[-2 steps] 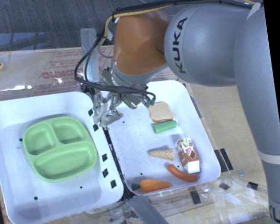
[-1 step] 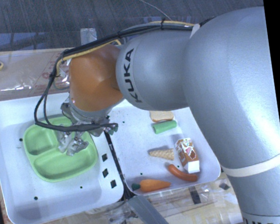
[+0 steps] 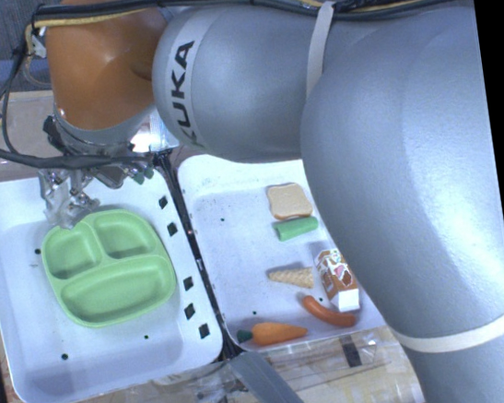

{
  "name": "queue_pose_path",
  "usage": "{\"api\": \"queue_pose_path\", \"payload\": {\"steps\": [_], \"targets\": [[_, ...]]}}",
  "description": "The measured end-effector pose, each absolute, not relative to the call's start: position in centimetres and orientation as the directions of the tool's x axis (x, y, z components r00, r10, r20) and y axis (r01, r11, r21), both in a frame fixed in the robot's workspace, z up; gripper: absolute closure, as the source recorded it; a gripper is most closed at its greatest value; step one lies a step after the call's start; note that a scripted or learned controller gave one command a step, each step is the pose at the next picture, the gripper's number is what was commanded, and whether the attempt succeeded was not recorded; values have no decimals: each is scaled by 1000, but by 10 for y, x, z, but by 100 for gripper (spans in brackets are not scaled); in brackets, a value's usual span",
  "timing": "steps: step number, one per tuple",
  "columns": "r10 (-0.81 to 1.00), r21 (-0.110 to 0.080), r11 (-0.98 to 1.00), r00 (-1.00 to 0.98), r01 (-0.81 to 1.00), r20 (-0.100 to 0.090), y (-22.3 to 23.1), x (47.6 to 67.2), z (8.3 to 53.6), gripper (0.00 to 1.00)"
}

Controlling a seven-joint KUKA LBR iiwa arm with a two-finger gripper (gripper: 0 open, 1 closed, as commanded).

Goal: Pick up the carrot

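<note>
the carrot (image 3: 277, 333) lies on its side at the near edge of the right bin (image 3: 232, 189), close to the divider between the two bins, green stub toward the divider and orange tip toward the right. just beside it to the right is a sausage (image 3: 328, 312), and above that a small carton (image 3: 337, 281) and a waffle cone (image 3: 291, 277). further back sit a green stick (image 3: 295, 228) and a slice of bread (image 3: 289, 201).

my gripper (image 3: 67, 198) is in the other bin, over the far left corner of the left bin (image 3: 24, 368), just behind the green divided plate (image 3: 108, 266). i see nothing between its fingers, but the metal there is a tangle from this angle and i cannot tell whether it is open or closed.

what worries me: the carrot sits tight against the bin's near wall and the divider, so a descent there could clip a wall or push the carrot into the corner. the sausage is close and similar in colour, so an offset grasp could take the wrong item. the arm also has to cross the divider from well apart.

the arm's bulk covers the right bin's right side, so anything under it is hidden, and the carton's right edge is cut off by the arm.
</note>
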State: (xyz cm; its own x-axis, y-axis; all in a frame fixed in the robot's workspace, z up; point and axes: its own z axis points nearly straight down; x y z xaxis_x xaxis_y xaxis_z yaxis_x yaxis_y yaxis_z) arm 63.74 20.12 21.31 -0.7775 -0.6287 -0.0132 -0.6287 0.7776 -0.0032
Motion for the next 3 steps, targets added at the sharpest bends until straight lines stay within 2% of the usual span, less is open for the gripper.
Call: {"api": "queue_pose_path", "payload": {"steps": [1,2,3], "targets": [[-854,0,521,-521,-854,0,216,592,208,100],[-980,0,201,-201,-980,0,208,524,222,100],[-981,-2,196,-196,-981,-2,210,524,232,100]]}}
